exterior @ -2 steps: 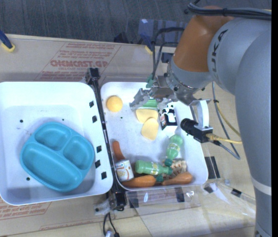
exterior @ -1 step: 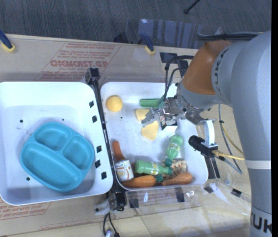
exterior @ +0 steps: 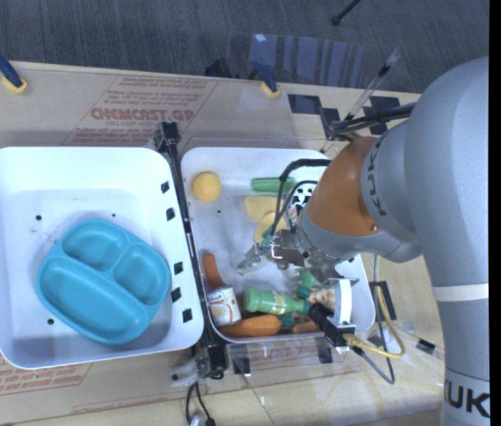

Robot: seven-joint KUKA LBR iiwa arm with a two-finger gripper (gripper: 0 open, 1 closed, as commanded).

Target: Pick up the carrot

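The carrot (exterior: 252, 327) is an orange tapered piece lying along the front wall of the right bin (exterior: 233, 162). It lies just in front of a green bottle (exterior: 274, 303). My gripper (exterior: 266, 252) hangs low over the middle of the right bin, behind and slightly right of the carrot, with the bottle between them. Nothing orange shows at the gripper. The arm's wrist and orange band (exterior: 344, 193) cover the bin's right part.
A small labelled can (exterior: 223, 307) stands left of the carrot, with a reddish-orange stick-shaped item (exterior: 210, 268) behind it. A yellow lemon (exterior: 205, 185), a green item (exterior: 268, 185) and a yellow piece (exterior: 262, 208) lie at the back. The left bin (exterior: 19, 176) holds a blue divided plate (exterior: 101, 278).
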